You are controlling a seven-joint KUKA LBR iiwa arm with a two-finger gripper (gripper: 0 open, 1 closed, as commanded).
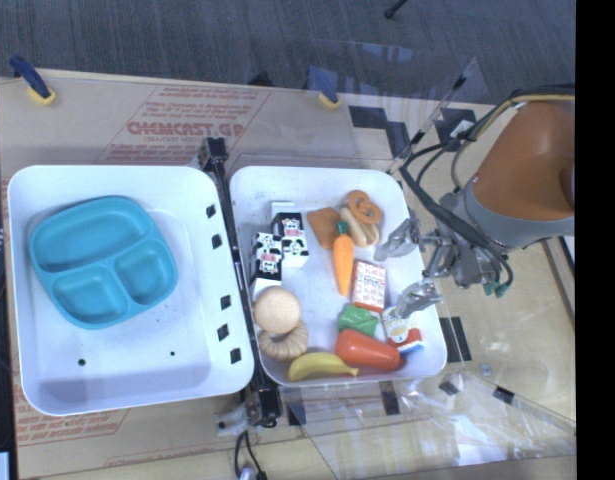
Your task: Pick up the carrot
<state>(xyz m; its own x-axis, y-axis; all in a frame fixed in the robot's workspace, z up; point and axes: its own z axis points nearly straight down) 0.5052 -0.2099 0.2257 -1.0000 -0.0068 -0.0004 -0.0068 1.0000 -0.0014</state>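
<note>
The carrot (343, 260) is orange with a green top and lies lengthwise in the middle of the right bin (417, 200). A red and white carton (369, 286) lies just to its right. My gripper (409, 265) hovers at the right side of that bin, to the right of the carrot and apart from it. Its two fingers (397, 236) stand wide apart, one toward the pretzel and one (419, 295) toward the bin's front right corner. The gripper is open with nothing between the fingers.
The right bin also holds a pretzel (364, 208), bread (324, 221), two cow-print cartons (279, 243), a cookie (278, 310), a banana (320, 366), a red pepper (368, 351) and a green item (358, 320). A blue divided plate (99, 259) sits in the left bin (47, 388).
</note>
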